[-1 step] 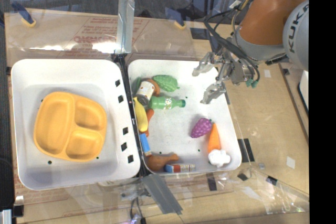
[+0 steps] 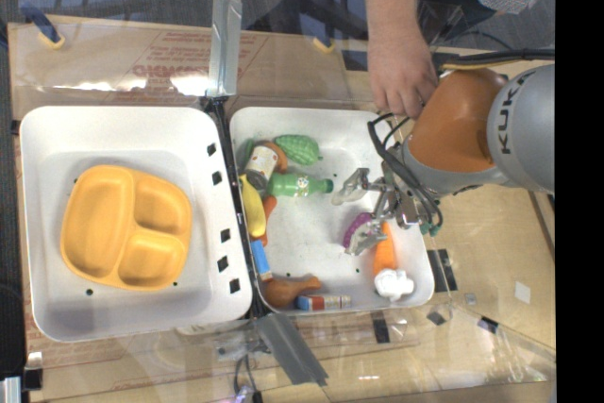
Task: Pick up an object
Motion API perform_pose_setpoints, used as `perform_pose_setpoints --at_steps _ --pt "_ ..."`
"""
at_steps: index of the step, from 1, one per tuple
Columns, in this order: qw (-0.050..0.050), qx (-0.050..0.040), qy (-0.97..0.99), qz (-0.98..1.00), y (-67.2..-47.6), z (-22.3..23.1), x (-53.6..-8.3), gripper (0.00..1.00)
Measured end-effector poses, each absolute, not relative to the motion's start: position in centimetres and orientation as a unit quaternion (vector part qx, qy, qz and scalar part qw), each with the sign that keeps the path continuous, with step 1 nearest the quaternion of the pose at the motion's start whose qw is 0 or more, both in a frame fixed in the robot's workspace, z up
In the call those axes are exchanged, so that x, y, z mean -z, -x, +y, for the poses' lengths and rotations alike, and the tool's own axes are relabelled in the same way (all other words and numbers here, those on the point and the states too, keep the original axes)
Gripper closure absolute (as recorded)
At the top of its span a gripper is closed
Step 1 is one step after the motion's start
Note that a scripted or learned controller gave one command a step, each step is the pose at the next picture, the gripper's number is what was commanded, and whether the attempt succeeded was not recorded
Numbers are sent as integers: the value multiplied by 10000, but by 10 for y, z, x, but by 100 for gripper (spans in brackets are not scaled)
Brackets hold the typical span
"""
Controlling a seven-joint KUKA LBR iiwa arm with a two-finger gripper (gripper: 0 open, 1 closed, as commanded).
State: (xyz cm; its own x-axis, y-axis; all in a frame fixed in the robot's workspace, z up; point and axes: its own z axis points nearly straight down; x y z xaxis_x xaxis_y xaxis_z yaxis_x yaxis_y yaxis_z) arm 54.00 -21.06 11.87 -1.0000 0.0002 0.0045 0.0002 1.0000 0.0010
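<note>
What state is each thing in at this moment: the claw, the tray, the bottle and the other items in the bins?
Claw: low in the right bin, over the purple item.
Purple item: lying at the claw tips.
Yellow tray: flat in the left bin, right side up.
Green bottle: lying on its side.
Banana: lying along the right bin's left wall.
Carrot: lying flat beside the purple item.
Person's hand: above the right bin's far rim.

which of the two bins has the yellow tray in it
The left bin. It holds the yellow tray, a divided plate lying flat. The right bin holds a jumble of small toys, with the end effector above them.
</note>
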Motion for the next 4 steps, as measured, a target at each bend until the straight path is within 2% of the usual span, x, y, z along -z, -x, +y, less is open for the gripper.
perform_pose_setpoints --at_steps 1,2,3,4 --pt "-29 -15 97 -9999 -512 -210 -95 0" --pt "4 9 -20 -10000 -485 -158 -90 0" --pt "-9 6 689 -9976 -560 -142 -93 0" --pt "-17 0 658 -9978 -561 -141 -103 100"
